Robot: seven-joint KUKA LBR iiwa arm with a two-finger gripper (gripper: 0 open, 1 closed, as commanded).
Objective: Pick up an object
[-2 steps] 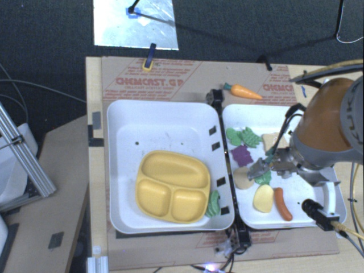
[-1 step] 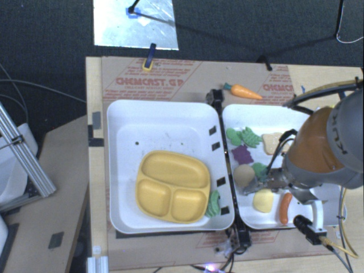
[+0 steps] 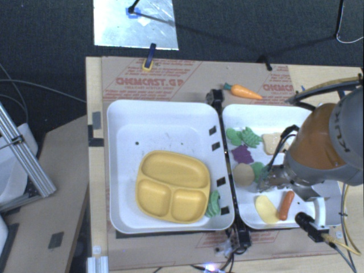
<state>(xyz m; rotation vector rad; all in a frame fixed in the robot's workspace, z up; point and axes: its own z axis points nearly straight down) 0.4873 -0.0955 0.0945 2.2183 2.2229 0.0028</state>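
Note:
The right bin (image 3: 267, 111) holds several toy foods: a green leafy piece (image 3: 242, 135), purple grapes (image 3: 243, 153), a beige piece (image 3: 272, 143), a tan round ball (image 3: 244, 174), a yellow lemon-like piece (image 3: 265, 209) and an orange-red sausage (image 3: 285, 205). My gripper (image 3: 266, 182) is low in this bin, just right of the tan ball and above the yellow piece. A small green piece (image 3: 259, 168) sits right beside it. The arm's orange band (image 3: 315, 138) covers the bin's right part.
The left bin (image 3: 165, 110) holds a yellow divided tray (image 3: 172, 185), with a green toy (image 3: 214, 205) at its right corner. A carrot (image 3: 243, 91) lies on the cardboard behind the bins. A blue and yellow tool (image 3: 149, 57) rests at the cardboard's far edge.

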